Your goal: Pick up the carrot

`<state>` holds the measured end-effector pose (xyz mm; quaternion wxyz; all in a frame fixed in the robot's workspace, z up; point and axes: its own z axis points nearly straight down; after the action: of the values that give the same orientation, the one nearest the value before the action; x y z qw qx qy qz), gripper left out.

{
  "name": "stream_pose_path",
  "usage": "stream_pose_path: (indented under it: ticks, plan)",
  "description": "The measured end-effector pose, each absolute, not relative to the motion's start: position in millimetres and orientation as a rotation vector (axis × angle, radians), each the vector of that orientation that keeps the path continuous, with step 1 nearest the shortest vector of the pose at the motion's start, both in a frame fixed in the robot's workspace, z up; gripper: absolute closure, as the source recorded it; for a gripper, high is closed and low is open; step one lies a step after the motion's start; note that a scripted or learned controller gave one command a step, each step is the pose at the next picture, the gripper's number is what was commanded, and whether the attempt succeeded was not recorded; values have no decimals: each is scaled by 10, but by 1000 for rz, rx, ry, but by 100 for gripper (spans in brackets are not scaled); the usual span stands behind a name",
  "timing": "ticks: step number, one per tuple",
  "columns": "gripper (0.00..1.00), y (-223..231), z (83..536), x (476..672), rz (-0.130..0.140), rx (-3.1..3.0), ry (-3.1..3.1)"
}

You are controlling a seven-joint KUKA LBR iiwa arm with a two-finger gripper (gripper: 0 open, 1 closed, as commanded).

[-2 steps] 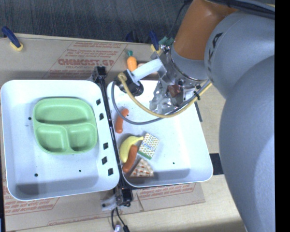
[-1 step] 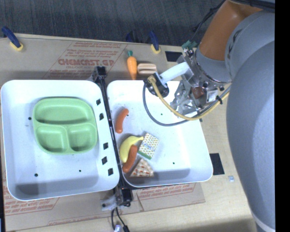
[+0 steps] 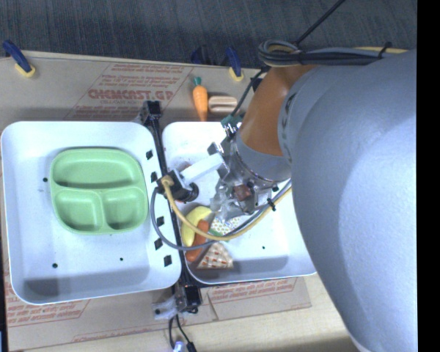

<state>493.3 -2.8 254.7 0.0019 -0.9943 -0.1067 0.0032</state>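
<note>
Camera view, carrot (image 3: 199, 100) outside bins beside a tan block (image 3: 221, 105), end effector (image 3: 224, 204) state indiscernible.

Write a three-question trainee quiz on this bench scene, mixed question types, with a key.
1. True or false: the green tray sits in the left bin.
2. Where does the carrot lie? A) in the left bin B) on the cardboard beyond the bins C) on the green tray
3. Fill in: the tool is down inside the ____ bin.

Key: 1 true; 2 B; 3 right.
</note>
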Motion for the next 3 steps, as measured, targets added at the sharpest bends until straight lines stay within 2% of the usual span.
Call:
stream_pose_path:
  ticks: [1,2,3]
  plan:
    - [100,240,3099,5897,5,-3123,-330]
    - [100,165,2542,5171,11,-3109,-421]
    - [100,937,2257,5145,10,-3103,-480]
